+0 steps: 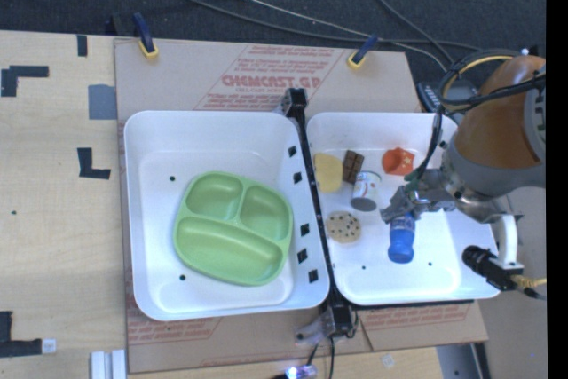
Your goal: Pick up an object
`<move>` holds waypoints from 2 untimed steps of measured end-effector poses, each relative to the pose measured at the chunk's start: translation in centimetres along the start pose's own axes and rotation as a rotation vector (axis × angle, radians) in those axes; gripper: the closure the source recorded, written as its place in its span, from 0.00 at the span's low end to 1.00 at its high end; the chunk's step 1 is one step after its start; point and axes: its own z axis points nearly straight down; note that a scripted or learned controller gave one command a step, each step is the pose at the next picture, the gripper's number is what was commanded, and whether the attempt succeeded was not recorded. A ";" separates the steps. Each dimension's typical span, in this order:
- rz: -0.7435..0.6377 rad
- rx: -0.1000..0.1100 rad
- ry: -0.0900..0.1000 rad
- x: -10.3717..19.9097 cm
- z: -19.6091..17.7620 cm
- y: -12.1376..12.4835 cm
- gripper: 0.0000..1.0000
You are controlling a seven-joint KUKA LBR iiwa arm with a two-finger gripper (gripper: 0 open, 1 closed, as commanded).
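Claw [401, 210] seemingly touches blue bottle [401, 244] below it.

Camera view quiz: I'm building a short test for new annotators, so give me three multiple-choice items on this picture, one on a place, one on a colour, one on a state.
1. Where does the light green divided plastic plate lie?
A. left white bin
B. right white bin
C. on the cardboard

2. What colour is the small upright cylinder beside the gripper?
A. red
B. blue
C. yellow

3. How does the round speckled cookie lie?
A. flat on the bin floor
B. stacked on the plate
C. between the fingers

Answers:
1 A, the plate sits in the left bin.
2 B, it is plainly blue.
3 A, it lies flat, apart from the gripper.
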 end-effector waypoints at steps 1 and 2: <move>0.000 -0.001 -0.001 -0.1 -6.3 0.1 1.00; -0.005 0.005 0.002 5.0 -6.7 2.2 1.00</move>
